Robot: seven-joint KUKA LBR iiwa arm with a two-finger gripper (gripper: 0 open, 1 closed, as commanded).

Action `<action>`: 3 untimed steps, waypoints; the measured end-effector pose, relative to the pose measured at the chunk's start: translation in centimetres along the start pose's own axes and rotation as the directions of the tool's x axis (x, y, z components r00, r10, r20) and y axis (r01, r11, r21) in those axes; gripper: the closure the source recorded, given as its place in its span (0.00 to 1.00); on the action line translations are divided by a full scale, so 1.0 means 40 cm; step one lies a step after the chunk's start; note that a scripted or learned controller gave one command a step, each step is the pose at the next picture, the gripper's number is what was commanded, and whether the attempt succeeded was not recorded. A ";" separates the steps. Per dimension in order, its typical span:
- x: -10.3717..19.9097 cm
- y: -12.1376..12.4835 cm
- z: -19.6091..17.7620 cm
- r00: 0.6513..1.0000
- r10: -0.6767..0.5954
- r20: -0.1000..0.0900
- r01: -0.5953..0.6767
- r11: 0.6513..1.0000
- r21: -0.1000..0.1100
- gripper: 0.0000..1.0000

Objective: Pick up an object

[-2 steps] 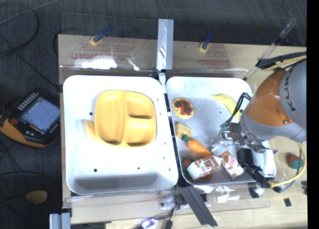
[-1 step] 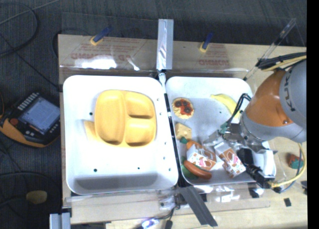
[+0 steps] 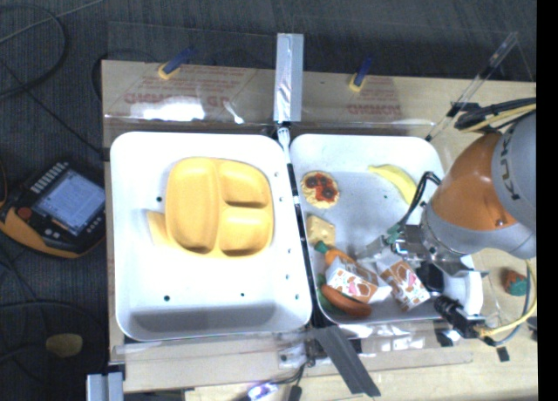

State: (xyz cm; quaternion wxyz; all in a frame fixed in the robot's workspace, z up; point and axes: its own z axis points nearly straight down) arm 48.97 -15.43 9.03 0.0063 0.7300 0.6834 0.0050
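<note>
The desk (image 3: pixel 418 90) carries two white bins; the left bin (image 3: pixel 139 303), well away from the end effector (image 3: pixel 403 251), holds a yellow divided tray (image 3: pixel 218 203); the right bin (image 3: pixel 357 151) crowds candidate objects, a small carton (image 3: pixel 407 284) just below it, a banana (image 3: pixel 394 180) above, likely jumbled for grasp trials; whether it grips anything I cannot tell.

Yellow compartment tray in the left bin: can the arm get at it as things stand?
Probably yes. The yellow plastic compartment tray lies alone in the left white bin, nothing on it; the gripper sits over the right white bin's clutter.
</note>
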 end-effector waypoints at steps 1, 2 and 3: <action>0.002 0.000 -0.021 1.000 -0.001 -0.002 0.001 1.000 0.002 1.00; 0.132 0.088 -0.351 0.992 -0.125 -0.002 0.125 0.992 0.022 1.00; 0.249 0.152 -0.316 0.999 -0.052 -0.001 0.052 0.998 0.024 1.00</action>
